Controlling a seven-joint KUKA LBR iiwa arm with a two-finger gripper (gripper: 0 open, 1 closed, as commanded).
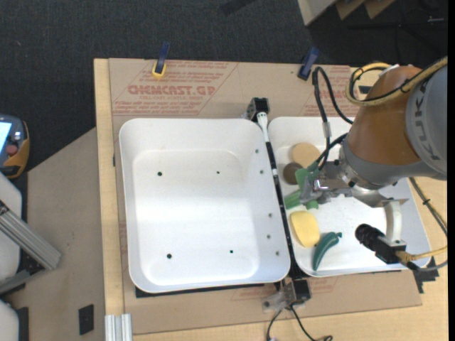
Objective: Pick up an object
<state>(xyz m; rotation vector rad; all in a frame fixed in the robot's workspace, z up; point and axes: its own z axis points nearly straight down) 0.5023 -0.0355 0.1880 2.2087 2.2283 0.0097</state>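
- camera view looks down on a brown table (178,84) with two white bins side by side on it.
- the big bin (131,190) sits toward the table's left edge, and its white floor has a few small dark dots.
- the other bin (355,261) sits toward the table's right edge, and all the small things lie in it.
- the grey and orange arm (384,126) comes in over the table's right edge and bends down over that bin.
- the claw (316,185) is low in the middle of that bin, close to the wall where the two bins meet.
- a light green thing (295,197) is right at the claw, and part of it is hidden under the claw.
- i cannot tell if the claw is open or closed, or if it has hold of the light green thing.
- a tan round thing (306,153) lies in the same bin, on the side toward the table's far edge.
- a small brown ball (291,172) is just beside the tan round thing, close to the wall between the bins.
- a yellow block (304,227) lies near the light green thing, on the side toward the table's near edge.
- a dark green curved thing (323,247) lies just beside the yellow block, near that bin's near wall.
- two blue clips (308,61) sit on the table's far edge.
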